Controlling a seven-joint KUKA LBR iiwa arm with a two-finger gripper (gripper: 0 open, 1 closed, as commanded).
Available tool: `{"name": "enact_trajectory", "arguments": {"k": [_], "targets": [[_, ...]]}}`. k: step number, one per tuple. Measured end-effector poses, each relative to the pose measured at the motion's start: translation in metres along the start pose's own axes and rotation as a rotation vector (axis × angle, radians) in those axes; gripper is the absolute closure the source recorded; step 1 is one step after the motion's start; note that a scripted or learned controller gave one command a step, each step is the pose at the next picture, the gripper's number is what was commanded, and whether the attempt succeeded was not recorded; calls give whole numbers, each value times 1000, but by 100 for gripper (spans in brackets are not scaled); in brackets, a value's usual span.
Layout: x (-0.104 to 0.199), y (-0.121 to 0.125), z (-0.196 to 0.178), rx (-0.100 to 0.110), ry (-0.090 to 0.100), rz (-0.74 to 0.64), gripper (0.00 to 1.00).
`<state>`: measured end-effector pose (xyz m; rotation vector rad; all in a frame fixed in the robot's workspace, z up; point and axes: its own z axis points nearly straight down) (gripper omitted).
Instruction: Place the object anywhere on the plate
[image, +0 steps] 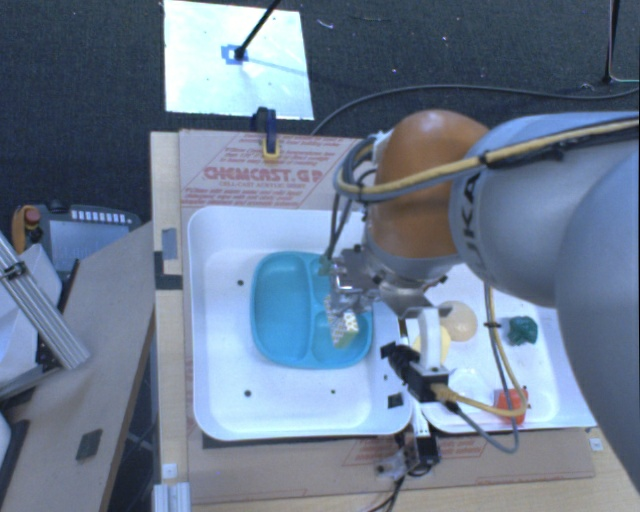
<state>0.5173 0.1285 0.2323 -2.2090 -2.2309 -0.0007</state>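
Two shallow white bins sit side by side on the bench, the left bin (225, 400) bearing a blue plate (285, 310) with a raised divider, the right bin (560, 400) largely covered by the grey arm (560, 210) reaching in from three o'clock. Below the arm's orange band (425, 180), the gripper (346, 318) hangs over the plate's three-o'clock edge, and a small pale object (350, 323) with dark spots shows at its tips, just above or on the plate; whether the fingers are clenched on it or released cannot be told from this angle. At the right bin's nine o'clock lies a yellow item (436, 345), with a round cream ball (460, 321) just beside it, a green piece (521, 329) toward three o'clock, and an orange piece (509, 402) near six o'clock. Cardboard (260, 170) with red lettering lies at the left bin's twelve o'clock.
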Motion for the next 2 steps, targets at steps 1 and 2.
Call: {"name": "enact_trajectory", "arguments": {"k": [1, 2], "targets": [[-2, 4, 2, -1, -1, 7, 100], [-2, 4, 2, -2, -1, 8, 0]]}}
